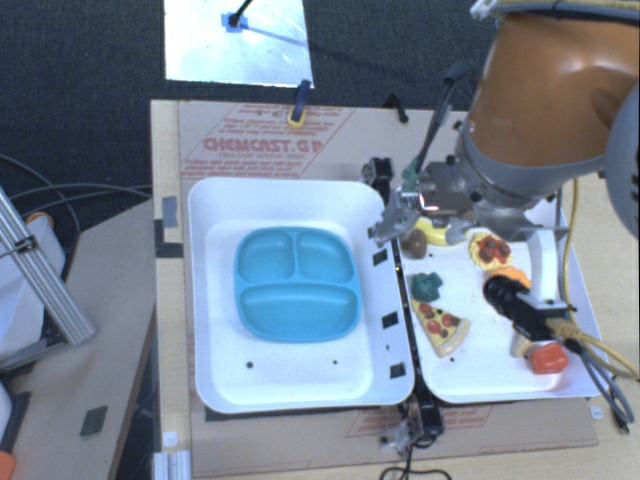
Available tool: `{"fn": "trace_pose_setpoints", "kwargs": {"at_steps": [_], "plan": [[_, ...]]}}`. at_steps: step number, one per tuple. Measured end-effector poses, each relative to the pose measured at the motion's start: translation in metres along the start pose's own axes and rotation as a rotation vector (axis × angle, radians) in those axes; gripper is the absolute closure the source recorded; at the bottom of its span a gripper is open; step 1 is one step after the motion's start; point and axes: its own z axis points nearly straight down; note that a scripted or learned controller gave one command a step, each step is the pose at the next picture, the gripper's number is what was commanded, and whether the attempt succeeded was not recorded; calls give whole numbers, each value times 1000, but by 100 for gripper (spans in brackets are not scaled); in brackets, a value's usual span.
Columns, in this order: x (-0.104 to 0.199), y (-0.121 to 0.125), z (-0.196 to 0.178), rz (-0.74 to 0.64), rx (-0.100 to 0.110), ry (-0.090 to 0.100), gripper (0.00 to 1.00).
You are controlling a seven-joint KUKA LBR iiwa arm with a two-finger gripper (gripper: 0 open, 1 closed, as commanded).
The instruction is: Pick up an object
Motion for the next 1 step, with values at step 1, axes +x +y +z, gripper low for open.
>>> {"fn": "trace_pose_setpoints", "kwargs": {"at_steps": [1], "plan": [[-3,1,-2,1,12,-6,100]]}}
